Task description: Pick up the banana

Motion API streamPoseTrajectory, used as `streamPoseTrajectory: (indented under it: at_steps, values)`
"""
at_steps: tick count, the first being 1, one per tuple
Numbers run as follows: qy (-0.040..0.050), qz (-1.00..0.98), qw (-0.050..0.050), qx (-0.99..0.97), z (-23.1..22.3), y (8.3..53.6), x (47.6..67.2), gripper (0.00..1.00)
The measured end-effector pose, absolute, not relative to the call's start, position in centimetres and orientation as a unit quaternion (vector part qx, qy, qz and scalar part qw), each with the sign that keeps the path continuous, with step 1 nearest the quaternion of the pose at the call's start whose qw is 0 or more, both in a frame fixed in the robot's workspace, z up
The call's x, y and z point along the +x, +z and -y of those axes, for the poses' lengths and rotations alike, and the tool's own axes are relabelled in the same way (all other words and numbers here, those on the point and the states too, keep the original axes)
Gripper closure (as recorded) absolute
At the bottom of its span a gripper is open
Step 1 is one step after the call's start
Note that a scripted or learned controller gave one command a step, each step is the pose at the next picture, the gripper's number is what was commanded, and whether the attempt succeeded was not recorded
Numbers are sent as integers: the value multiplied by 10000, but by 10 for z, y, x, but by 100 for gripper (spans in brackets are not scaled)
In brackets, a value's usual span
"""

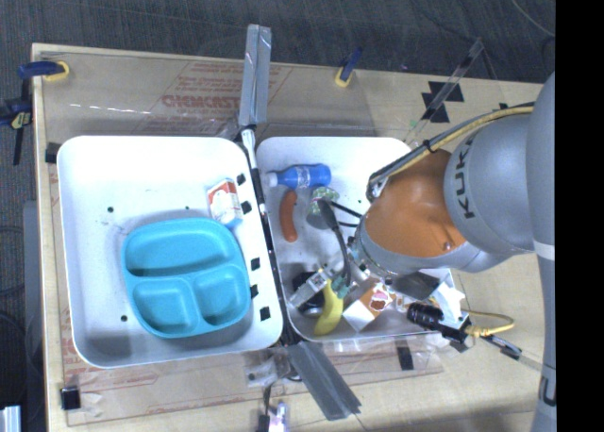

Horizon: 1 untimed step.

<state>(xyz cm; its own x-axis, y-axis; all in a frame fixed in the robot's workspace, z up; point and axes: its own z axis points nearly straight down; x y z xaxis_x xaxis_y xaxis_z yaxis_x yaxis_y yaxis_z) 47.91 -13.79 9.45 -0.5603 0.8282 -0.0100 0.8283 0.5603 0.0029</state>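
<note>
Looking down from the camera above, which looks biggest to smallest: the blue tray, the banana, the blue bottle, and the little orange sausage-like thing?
1. Blue tray, by far the largest.
2. Blue bottle.
3. Banana, partly hidden by the gripper, so its place against the bottle is unsure.
4. Orange sausage-shaped piece, about the banana's visible size; too close to rank.

Arm (510, 185): grey, reached in from the right, bulky upper link high in the frame.
Orange band (411, 213): sat above the wrist, facing the camera.
Wrist: angled down and to the left.
Gripper (332, 281): low, at the end of the wrist.
</note>
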Motion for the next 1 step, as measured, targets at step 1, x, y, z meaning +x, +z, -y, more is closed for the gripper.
streamPoseTrajectory:
  at_steps: [1]
  values:
    - [6,-8847,62,4662,136,104,481,100]
